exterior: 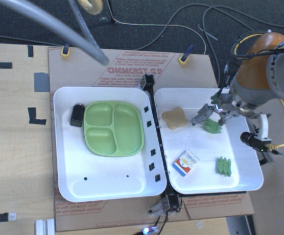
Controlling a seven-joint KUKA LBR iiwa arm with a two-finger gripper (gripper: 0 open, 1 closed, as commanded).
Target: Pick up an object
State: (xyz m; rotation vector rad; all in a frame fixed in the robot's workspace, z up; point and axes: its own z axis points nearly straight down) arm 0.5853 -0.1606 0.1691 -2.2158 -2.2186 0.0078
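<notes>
On the left of the desk (14, 131) sits the left bin (63, 180). A small black block (77, 115) lies near its upper left, touching or just beside a green plate (114, 128) with three wells. The plate fills much of that bin's upper half, while the lower half is bare floor, roomy but of no use to the task from the look of it.

A black divider (154, 141) runs between the bins, and the right bin (252, 182) holds the likely targets. A tan piece (174, 118) lies close to the divider in the upper left, so a grasp there has a wall on one side. A small box (186, 162), white with red and blue, rests lower down, with free floor all round it. Further right, a green toy (224, 166) lies near the lower right rim.

The claw (209, 115) hangs low over the bin's upper part, its fingers spread apart, one dark finger (201, 116) reaching leftward. A second green toy (212, 127) lies just under and beside the fingers; nothing sits between them, so nothing is held. That toy seems to be the target, and the claw appears set low and wide to straddle it. The arm (257, 72) comes in over the right rim, leaving little room on that side; open floor lies left and below.
</notes>
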